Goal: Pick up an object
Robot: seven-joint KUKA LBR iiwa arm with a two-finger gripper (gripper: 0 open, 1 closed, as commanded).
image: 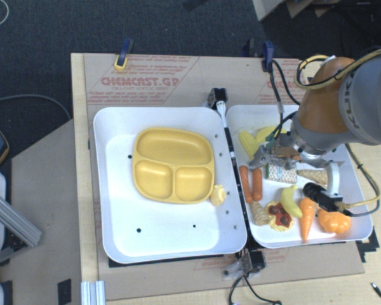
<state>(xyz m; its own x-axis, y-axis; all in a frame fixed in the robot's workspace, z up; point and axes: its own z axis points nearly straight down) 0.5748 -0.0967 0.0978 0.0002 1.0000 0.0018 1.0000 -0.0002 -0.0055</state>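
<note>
The pincer (271,159) sits low inside the right bin (362,199), at the end of the grey arm (359,103) with its orange band (322,94). Whether it is open or closed cannot be told: the wrist and its fittings hide the working end, and nothing can be seen held in it.

Directly around it lie the candidate items. A patterned packet (282,172) is just beside and partly under it. Two sausages (252,183) lie side by side just to its left, and a corn cob (247,142) lies above them near the bin's far wall. Toward the near wall are a banana (291,202), a carrot (307,218), an orange pepper (335,222) and a red-topped piece (280,216), all crowded and mostly touching.

The left bin (114,189) bears a yellow divided tray (173,164) and a small pale yellow piece (218,195) beside its corner. Both bins rest on the bench (82,170).

Judgement: the step in hand is the descent and grasp within the right bin, likely aimed at the packet or the sausages. Next it calls for a firm closure on one item, then a straight lift clear of its neighbours.
</note>
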